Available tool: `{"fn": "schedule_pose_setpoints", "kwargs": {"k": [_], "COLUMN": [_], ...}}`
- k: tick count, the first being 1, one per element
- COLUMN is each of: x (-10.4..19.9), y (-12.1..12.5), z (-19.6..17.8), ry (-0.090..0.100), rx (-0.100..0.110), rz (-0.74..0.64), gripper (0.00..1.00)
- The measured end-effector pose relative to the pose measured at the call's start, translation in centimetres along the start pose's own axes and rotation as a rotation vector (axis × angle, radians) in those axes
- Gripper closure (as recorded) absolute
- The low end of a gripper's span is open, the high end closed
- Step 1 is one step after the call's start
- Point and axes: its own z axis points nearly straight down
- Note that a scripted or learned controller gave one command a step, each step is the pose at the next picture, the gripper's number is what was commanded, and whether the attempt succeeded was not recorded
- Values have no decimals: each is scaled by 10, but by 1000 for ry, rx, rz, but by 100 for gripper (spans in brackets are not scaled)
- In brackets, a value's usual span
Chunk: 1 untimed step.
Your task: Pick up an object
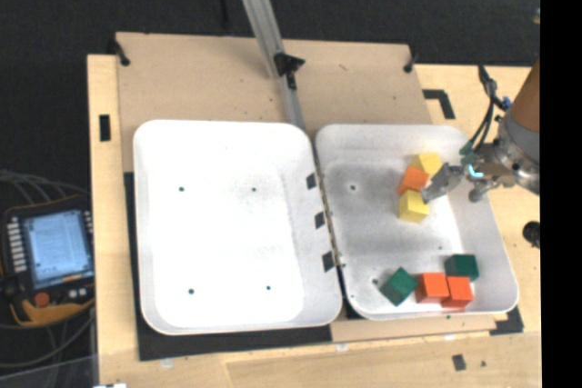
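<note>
- Bins: left bin bare white; right bin holds blocks
- upper cluster: yellow block, orange block, second yellow block, close together
- front edge: green block, two orange blocks, dark green block
- gripper just right of upper cluster, fingers apart, nothing between them
- arm cut off at right; counter tan

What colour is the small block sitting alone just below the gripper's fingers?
Yellow: the small yellow cube in the right white bin, seen in the camera view.
</note>
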Motion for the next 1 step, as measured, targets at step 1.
{"fn": "schedule_pose_setpoints", "kwargs": {"k": [1], "x": [0], "y": [1], "z": [-3], "ry": [-1], "rx": [-5], "rz": [0], "gripper": [0]}}
